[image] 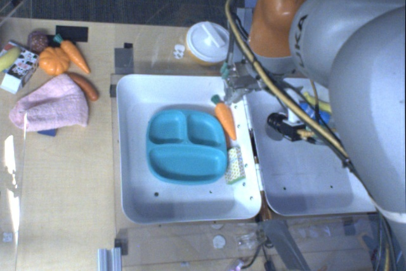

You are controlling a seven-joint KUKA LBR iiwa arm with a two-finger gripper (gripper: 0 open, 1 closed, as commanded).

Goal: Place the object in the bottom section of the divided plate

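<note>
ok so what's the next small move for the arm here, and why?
Probably carry the carrot left and toward the near side, over the wide bottom section of the blue divided plate. The carrot sits under the gripper at the plate's right edge, beside the bin's wall, outside every compartment. I can't confirm a real grasp, so check the hold before travelling.

Carrot (225, 122) lies just right of plate (187, 145).

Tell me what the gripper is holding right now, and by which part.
Cannot be told. The gripper sits right above the green top end of the carrot, beside the blue divided plate, but a grip isn't visible.
</note>
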